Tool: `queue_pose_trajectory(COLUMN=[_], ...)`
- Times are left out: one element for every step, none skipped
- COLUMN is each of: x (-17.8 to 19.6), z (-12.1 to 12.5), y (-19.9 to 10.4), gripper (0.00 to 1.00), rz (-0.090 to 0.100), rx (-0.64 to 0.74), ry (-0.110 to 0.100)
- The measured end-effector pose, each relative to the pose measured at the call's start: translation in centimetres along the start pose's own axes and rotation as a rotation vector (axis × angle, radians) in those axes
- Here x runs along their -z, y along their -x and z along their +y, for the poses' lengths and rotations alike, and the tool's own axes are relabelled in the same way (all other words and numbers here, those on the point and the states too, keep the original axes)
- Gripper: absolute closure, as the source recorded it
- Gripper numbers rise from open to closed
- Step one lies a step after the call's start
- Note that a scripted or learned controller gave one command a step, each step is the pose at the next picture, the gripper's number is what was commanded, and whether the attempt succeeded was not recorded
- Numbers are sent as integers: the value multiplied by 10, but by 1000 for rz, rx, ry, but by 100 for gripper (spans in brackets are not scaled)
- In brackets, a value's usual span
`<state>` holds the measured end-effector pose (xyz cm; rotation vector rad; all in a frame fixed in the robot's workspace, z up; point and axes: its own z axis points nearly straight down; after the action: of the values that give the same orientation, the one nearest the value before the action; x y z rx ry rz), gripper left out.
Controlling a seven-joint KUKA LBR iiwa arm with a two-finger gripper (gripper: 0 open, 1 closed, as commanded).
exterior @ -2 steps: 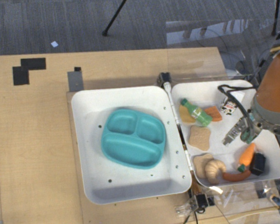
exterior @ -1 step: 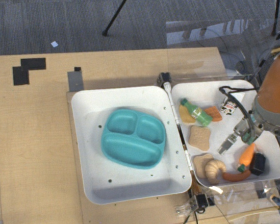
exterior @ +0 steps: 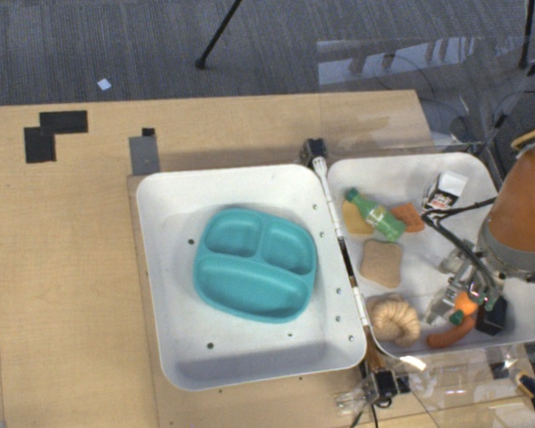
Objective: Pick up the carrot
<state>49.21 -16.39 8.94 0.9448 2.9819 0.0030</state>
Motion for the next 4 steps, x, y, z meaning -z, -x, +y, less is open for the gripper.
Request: queue_pose_trajectory(x=[13, 12, 24, 24], z=[4, 3, 7, 7], y=[2, 2, 5, 5], gripper=[100, 0, 100, 0], rz=[-7, -6, -17, -17], rx=[-2, -3, -5, -6], ry=[6, 5, 11, 11])
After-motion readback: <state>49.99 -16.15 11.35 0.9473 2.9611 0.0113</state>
